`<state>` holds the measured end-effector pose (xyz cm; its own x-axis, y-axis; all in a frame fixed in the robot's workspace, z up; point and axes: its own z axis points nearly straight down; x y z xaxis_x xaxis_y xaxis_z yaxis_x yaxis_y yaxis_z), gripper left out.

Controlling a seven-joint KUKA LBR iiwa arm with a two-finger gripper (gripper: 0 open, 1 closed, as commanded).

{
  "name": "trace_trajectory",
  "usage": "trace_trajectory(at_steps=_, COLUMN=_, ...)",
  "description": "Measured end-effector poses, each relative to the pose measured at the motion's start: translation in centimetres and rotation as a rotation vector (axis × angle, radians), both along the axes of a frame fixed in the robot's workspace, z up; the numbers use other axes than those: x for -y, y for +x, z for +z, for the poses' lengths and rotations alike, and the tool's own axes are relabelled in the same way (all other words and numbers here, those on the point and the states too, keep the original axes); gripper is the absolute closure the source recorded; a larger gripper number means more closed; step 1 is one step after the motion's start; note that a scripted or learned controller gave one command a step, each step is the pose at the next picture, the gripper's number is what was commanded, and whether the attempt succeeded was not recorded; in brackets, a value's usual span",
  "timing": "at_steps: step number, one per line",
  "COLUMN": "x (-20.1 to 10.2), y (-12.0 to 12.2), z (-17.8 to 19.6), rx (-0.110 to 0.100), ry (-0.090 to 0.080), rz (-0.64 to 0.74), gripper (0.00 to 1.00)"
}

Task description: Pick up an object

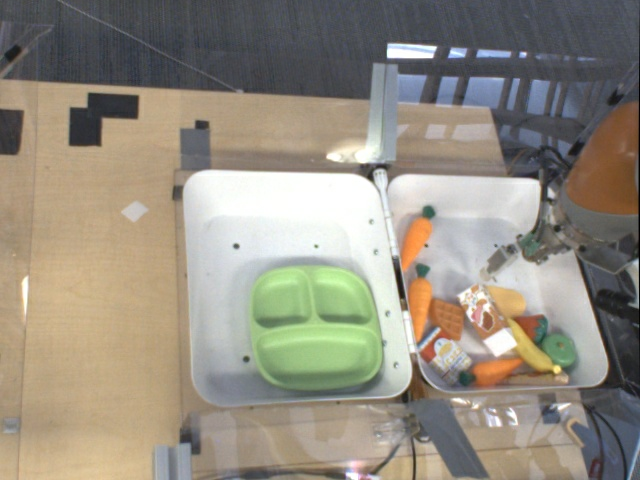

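The right bin (470,200) holds several toy foods. Two carrots lie along its left side, one (415,236) above the other (419,303). In the front part are a brown waffle (447,318), a printed packet (483,313), a banana (530,346), a green round piece (558,348) and a third carrot (495,371). My gripper (503,257) hangs over the middle right of this bin, just above the packet and a yellow piece (507,299). Nothing shows in its grasp.
The left bin (230,208) holds a green divided plate (316,326) toward its front. A metal post (383,113) stands behind the divide between the bins. The arm's orange band (606,173) overhangs the right bin's far right corner.
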<state>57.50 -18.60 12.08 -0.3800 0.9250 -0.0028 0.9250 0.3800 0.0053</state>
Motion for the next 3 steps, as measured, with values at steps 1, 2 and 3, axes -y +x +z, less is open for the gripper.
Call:
trace_trajectory(at_steps=1, x=-3.3, y=-1.5, z=-2.9, rx=0.013, ry=-0.005, rz=0.083, gripper=0.0)
trace_trajectory(at_steps=2, x=-2.8, y=-0.2, z=-2.9, rx=0.009, ry=-0.001, rz=0.074, gripper=0.0)
trace_trajectory(at_steps=3, x=-6.4, y=-7.5, z=-2.7, rx=0.022, ry=-0.003, rz=-0.003, gripper=0.0)
